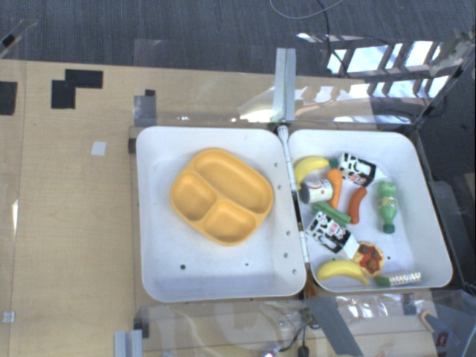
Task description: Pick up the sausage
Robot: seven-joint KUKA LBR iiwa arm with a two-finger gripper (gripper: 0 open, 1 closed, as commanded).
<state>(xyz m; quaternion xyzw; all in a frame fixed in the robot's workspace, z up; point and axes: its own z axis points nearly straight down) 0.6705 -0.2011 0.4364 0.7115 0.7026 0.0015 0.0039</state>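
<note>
The sausage (358,204) is a reddish-brown link lying nearly upright in the middle of the right bin (424,199). An orange carrot (336,187) lies just to its left and a green bottle (386,205) just to its right. A black-and-white carton (356,169) sits above it.
The left bin (160,274) holds a yellow divided plate (222,195). Crowded in the right bin are two bananas (310,167) (341,271), a small can (316,192), a second black-and-white carton (328,231), a pizza-like piece (370,257) and a small striped item (403,278).
</note>
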